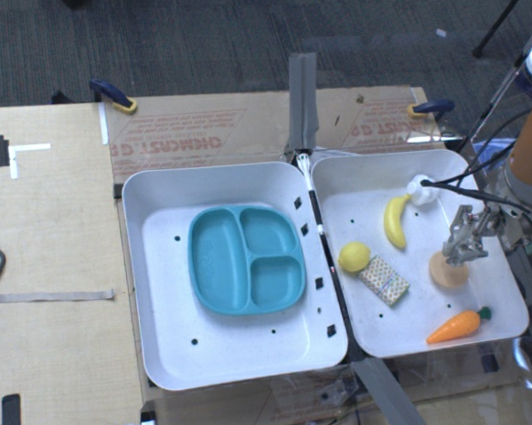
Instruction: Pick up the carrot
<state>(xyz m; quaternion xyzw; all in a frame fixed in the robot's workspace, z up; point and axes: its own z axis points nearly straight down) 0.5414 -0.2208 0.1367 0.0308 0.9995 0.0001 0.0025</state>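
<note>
Where the carrot point(456, 326) lies near the front edge of the right bin point(378, 336), green top toward the right wall, well placed for a reach from that side. Gripper point(461, 248) poised above a tan round block point(449, 273), just behind the carrot and apart from it; grip state cannot be told, nothing seen between the fingers. Banana point(394, 222), lemon point(354, 257) and patterned sponge point(384, 281) further left, clear of the route. Teal tray point(247, 258) alone in the left bin point(167, 352), not needed here.

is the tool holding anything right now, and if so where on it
Nothing is seen between its fingers. The tool hovers over a tan round piece in the right bin, while the carrot lies apart near the front edge.
</note>
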